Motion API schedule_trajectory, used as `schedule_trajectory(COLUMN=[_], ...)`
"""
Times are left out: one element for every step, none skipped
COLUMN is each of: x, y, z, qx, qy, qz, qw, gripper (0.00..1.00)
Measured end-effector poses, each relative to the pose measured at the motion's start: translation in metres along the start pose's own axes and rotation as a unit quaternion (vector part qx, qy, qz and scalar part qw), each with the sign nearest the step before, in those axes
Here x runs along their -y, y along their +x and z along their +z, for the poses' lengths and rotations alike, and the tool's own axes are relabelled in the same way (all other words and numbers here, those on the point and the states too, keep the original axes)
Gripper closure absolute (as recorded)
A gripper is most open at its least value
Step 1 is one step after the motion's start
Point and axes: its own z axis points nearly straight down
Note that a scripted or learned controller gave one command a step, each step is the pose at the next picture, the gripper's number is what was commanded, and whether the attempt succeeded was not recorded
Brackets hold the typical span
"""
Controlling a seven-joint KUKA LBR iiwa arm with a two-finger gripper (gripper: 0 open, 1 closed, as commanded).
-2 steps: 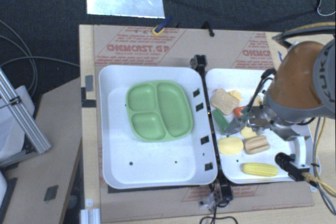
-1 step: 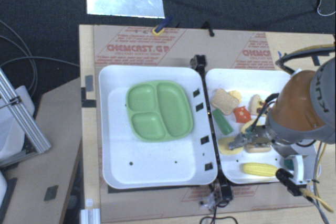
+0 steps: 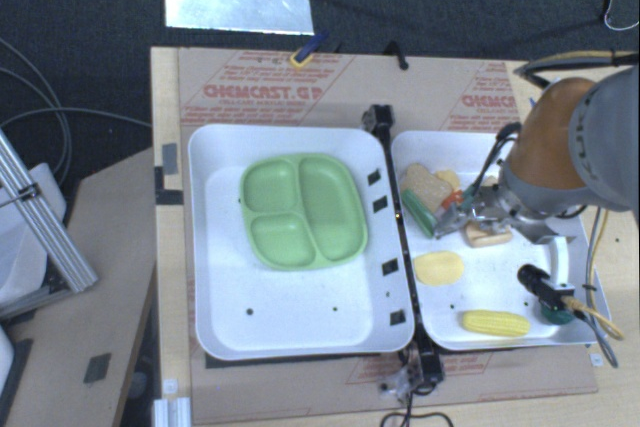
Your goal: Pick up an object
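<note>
I counted two white bins: the left bin (image 3: 215,315) held one green three-compartment plate (image 3: 302,211). The right bin (image 3: 440,333) held one corn cob (image 3: 494,322) at 6 o'clock, one pale yellow chip-like piece (image 3: 439,267) near centre, one slice of bread (image 3: 427,184) at 11 o'clock, and one green-handled tool (image 3: 418,213) beside it. The gripper (image 3: 466,216) sat low over a tan toast-like piece (image 3: 489,235). Whether its jaws were open or closed, I could not tell.

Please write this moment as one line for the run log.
arm: over right bin | end effector: low among food | corn: front, untouched | left bin: green tray
</note>
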Motion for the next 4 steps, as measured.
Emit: schedule_trajectory(x=[-0.088,-0.083,-0.108,-0.046], y=[-0.010,0.099,0.135,0.206], z=[0.002,-0.070,-0.098,-0.097], qx=[0.000,-0.001,-0.003,-0.004], qy=[0.000,0.005,0.003,0.007], qz=[-0.001,0.003,-0.001,-0.003], qw=[1.0000,1.0000,1.0000,1.0000], gripper=[0.00,0.00,0.00,0.00])
